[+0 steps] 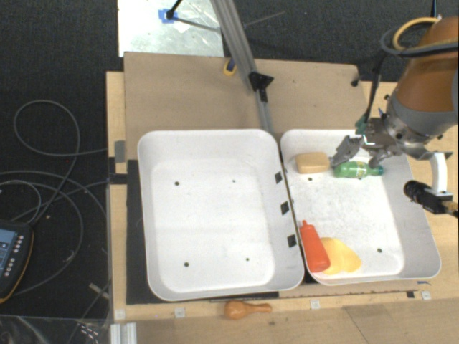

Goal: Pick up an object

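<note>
carefully now, the gripper [356, 151], jaws spread, sits over the green bottle [351, 169] beside the tan block [312, 163]; best to centre, then close gently.

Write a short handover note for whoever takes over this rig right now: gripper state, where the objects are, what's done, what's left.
Gripper: low over the far end of the right bin, at the green bottle; no grasp visible.
Objects: green bottle and tan block at the right bin's far end; orange bottle and yellow piece at its near-left corner. A brown wooden object lies on the bench in front of the bins.
Done: nothing lifted.
Left: grasp and lift one object.
</note>
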`<act>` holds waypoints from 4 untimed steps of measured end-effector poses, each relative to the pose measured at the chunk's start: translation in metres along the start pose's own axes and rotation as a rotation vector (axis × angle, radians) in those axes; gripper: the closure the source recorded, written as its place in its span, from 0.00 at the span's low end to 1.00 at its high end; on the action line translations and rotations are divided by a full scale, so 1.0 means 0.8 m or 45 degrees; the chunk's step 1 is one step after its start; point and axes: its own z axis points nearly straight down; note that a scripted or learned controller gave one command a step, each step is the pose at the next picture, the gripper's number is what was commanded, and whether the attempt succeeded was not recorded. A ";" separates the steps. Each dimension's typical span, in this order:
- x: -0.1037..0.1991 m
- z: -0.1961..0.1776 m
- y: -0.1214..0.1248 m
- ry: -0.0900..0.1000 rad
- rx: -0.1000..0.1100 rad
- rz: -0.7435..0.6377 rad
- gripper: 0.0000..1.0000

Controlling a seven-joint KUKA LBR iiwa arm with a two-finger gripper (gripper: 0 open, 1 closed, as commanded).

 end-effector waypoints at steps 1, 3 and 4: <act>0.000 -0.003 0.001 -0.001 -0.006 0.002 0.00; -0.003 0.126 -0.005 -0.001 0.001 0.008 0.00; -0.002 0.191 -0.006 0.000 0.001 0.007 0.00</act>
